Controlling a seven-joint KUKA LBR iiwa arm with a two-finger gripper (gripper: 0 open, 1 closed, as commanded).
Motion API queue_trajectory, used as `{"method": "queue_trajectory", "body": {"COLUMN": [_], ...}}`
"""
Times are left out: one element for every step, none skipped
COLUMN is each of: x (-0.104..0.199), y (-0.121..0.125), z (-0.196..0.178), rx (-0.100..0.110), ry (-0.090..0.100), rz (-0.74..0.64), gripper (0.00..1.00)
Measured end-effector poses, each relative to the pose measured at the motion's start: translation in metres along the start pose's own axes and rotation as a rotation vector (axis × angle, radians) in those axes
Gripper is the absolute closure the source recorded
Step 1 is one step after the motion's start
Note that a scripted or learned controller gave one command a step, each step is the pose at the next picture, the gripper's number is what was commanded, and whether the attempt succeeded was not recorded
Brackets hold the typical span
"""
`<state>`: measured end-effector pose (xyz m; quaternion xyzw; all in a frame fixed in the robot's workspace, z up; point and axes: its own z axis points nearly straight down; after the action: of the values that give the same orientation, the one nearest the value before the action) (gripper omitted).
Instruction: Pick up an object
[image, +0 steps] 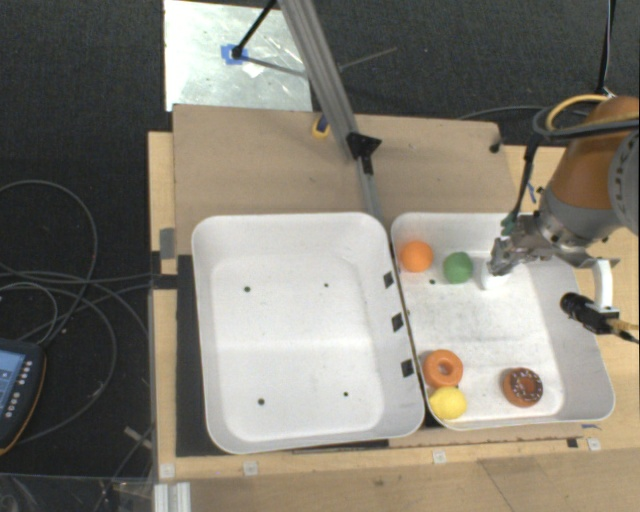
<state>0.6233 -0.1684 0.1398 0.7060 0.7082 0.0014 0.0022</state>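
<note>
Green ball (457, 267) is parked near the far edge of the right bin (590, 390), with an orange ball (416, 256) just to its left. The gripper (497, 262) is seen just right of the green one, at the same far edge, so it's the nearest pick.
</note>
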Motion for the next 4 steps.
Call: {"method": "queue_trajectory", "body": {"x": [0.001,0.001,0.057,0.113], "y": [0.005,0.006,0.005,-0.017], "z": [-0.065,-0.076,-0.08,-0.084], "rx": [-0.004,0.002,0.003,0.004], "ry": [-0.001,0.0,0.004,0.004], "rz": [-0.003,-0.003,-0.007,-0.007], "gripper": [1.0,1.0,1.0,1.0]}}
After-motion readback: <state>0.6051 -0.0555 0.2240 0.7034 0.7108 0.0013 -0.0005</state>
